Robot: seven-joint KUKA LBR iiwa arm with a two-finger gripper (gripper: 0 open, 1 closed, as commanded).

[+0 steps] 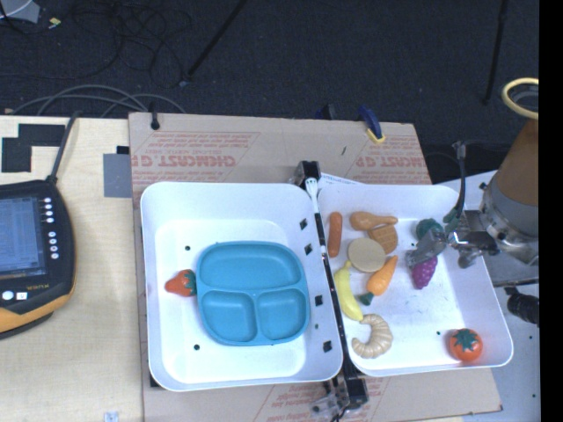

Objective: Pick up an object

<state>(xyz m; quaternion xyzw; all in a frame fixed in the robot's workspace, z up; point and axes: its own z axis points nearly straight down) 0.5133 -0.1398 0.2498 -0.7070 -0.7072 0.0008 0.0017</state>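
The right bin (479, 301) holds several toy foods: a purple grape bunch (424, 271), a teal piece (428, 229), a carrot (382, 276), a banana (347, 294), a round beige disc (365, 254), a brown bread piece (376, 227), a sausage (335, 234), a curled shrimp (373, 336) and a tomato (465, 345). My gripper (442, 243) reaches in from the right, low over the bin's far right part. It sits right beside the teal piece and just above the grape bunch. Nothing is visibly lifted.
The left bin (167, 209) carries a blue divided plate (251, 290) with a strawberry (181, 282) at its left edge. A tablet pendant (31, 249) lies on the bench at far left. Cardboard lies under both bins.
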